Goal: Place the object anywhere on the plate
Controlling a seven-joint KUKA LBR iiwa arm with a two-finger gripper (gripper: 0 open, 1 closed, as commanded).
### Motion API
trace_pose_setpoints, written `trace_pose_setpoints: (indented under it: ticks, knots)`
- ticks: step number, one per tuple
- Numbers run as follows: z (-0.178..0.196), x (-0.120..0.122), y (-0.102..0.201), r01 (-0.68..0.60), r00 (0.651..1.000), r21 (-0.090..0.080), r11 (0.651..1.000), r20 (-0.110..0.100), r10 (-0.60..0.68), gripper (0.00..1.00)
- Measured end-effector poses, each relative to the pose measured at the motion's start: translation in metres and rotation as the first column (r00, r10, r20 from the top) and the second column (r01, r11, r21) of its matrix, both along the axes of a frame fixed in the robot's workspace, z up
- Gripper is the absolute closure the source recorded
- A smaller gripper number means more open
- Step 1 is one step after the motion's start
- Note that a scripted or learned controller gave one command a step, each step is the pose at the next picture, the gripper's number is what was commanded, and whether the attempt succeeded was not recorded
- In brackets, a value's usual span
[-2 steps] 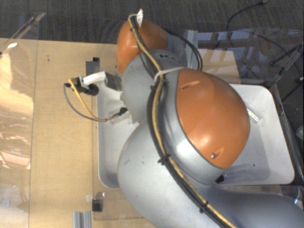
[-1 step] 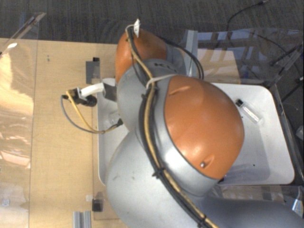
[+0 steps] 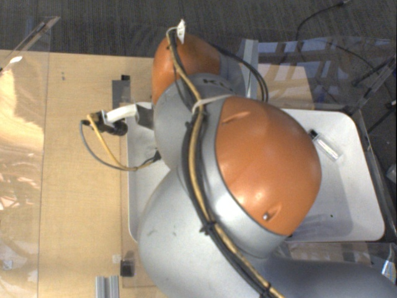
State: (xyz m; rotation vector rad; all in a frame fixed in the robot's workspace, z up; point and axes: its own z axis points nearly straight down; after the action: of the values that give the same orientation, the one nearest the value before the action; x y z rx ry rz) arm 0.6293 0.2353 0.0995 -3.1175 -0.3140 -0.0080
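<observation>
The arm's big grey and orange body (image 3: 248, 166) looms close under the camera and covers the middle of the bench. A small whitish tube with a dark tip (image 3: 324, 145) lies flat in the right white bin (image 3: 353, 203), near its upper part, just beside the arm's orange shell. Most of the left bin (image 3: 134, 166) is hidden behind the arm; a strip of its left wall shows.
A yellow and black cable loop (image 3: 102, 151) with a white connector (image 3: 121, 113) lies on the wooden bench left of the left bin. Black cables and a metal frame (image 3: 322, 54) stand behind the right bin. Bare wood stretches to the left.
</observation>
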Motion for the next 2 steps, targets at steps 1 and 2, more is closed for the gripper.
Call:
trace_pose_setpoints:
  ticks: [1, 2]
  knots:
    - [0.077, -0.04, -0.048, -0.527, 0.85, -0.009, 0.85, -0.005, 0.527, 1.0]
    - [0.144, 0.012, 0.0, -0.805, 0.593, -0.01, 0.593, -0.004, 0.805, 1.0]
